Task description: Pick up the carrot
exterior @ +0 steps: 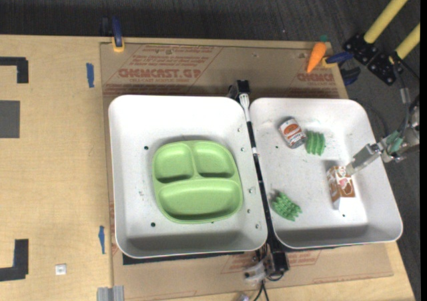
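Beyond bins, carrot (315,57) far from gripper (351,163)

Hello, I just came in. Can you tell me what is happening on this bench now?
A robot arm reaches in from the right over the right white bin, and its gripper hangs just above a small brown and white carton. The orange toy carrot lies outside the bins, on the cardboard behind the right bin. That bin also holds a small red and white can and two green toys. The left bin holds a green divided plate.

arm (408,134) cut off at right edge
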You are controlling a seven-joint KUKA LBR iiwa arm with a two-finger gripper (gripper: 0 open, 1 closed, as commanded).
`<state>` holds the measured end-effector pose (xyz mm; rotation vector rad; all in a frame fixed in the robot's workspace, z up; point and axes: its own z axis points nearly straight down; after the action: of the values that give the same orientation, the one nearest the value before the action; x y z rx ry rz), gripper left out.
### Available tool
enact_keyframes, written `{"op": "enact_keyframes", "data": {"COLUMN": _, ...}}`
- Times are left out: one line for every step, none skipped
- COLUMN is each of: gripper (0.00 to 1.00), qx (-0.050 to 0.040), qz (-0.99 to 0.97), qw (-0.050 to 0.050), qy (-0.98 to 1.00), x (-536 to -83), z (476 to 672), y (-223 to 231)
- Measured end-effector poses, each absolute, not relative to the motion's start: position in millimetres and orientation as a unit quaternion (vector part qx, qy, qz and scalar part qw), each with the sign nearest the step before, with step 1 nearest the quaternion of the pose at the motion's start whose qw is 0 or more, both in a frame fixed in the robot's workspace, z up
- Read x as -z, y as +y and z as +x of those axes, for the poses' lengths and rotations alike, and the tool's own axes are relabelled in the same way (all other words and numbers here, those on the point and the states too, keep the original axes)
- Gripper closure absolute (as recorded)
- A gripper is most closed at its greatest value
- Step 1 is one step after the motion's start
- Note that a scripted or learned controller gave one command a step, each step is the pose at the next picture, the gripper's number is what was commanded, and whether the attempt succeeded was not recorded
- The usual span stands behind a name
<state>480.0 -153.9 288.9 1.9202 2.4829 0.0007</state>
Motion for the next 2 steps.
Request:
{"op": "enact_keyframes", "data": {"gripper": 0.00, "qx": 0.0001, "qz": 0.650, "qw": 0.000, "qy": 0.760, "x": -184.3, "z": 479.2, "y": -55.2}}
{"op": "enact_keyframes", "data": {"gripper": 0.00, "qx": -0.0005, "qz": 0.742, "qw": 0.000, "qy": 0.671, "x": -184.4, "z": 479.7, "y": 6.5}}
